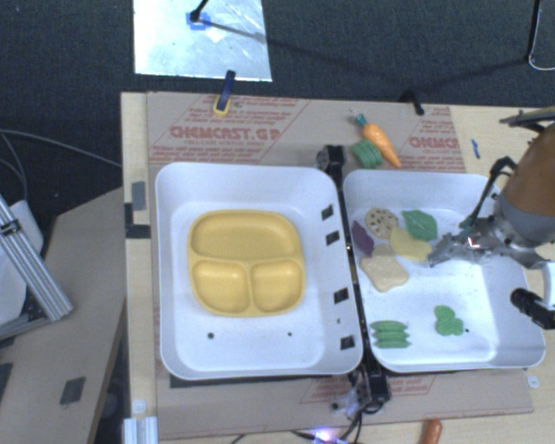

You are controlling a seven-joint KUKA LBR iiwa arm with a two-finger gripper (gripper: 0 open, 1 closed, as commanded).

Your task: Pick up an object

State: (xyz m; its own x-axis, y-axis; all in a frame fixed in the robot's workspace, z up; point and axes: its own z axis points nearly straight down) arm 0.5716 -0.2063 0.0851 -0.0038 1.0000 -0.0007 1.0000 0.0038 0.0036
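The right bin (504,317) holds several toy foods: a speckled cookie (381,219), a green leaf (420,222), a pale yellow piece (409,244), a purple piece (362,239), a beige toast slice (385,271), green pea pods (389,333) and a small green floret (449,322). My gripper (441,252) reaches in from the right, low over the bin, its tip just right of the yellow piece. I see nothing held in it.
A yellow divided plate (245,262) lies in the left bin (171,202). A toy carrot (379,140) rests on the bench behind the right bin. The right bin's floor is bare between the floret and its right wall.
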